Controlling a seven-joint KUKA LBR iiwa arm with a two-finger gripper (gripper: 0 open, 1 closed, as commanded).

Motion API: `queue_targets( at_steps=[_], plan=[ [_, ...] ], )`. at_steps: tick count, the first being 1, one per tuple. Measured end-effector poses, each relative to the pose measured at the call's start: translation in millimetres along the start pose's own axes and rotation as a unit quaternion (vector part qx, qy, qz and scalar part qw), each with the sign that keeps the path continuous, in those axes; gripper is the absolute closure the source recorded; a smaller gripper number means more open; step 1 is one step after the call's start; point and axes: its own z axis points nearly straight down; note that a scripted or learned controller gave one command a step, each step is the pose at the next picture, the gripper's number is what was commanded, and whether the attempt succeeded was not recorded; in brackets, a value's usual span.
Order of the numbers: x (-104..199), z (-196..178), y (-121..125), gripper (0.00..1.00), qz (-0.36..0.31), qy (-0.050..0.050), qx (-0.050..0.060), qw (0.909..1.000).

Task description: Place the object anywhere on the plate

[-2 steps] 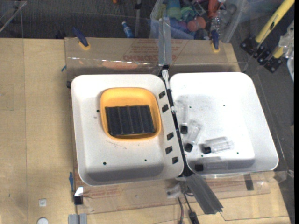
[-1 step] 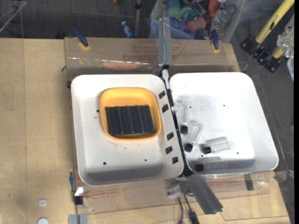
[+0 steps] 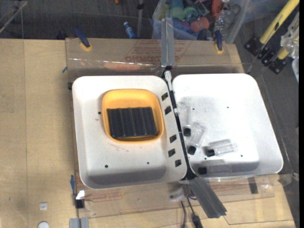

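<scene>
Toward the near edge of the right bin (image 3: pixel 247 94), a small clear bottle (image 3: pixel 222 147) with a black cap is seen lying on its side. A second bottle (image 3: pixel 195 131) of the same kind lies just beyond it, nearer the wall shared by the two bins, and a loose black cap (image 3: pixel 191 149) rests between them. One of these bottles is judged to be the thing to be moved, since the plate (image 3: pixel 111 99) in the middle of the left bin (image 3: pixel 88 127) is already covered by a dark ridged slab (image 3: pixel 132 122); this cannot be settled for certain. The bottle is expected to be light, stiff and smooth, so it may roll or slip out of a pinch. It is best taken across its barrel, midway along, rather than at the cap end. Space for it is left only on the plate's orange rim or on top of the slab. Whether the claw is released or clenched cannot be told. Beyond the far edge of the bins, a box of coloured toys (image 3: pixel 199 8) is seen.
</scene>
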Motion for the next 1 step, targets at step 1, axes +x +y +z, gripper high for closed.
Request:
queue_targets(
  at_steps=[1],
  plan=[
    [-1.4, 0.1, -1.4, 1.00, -0.207, 0.000, -0.001, 0.9784]
  ],
)
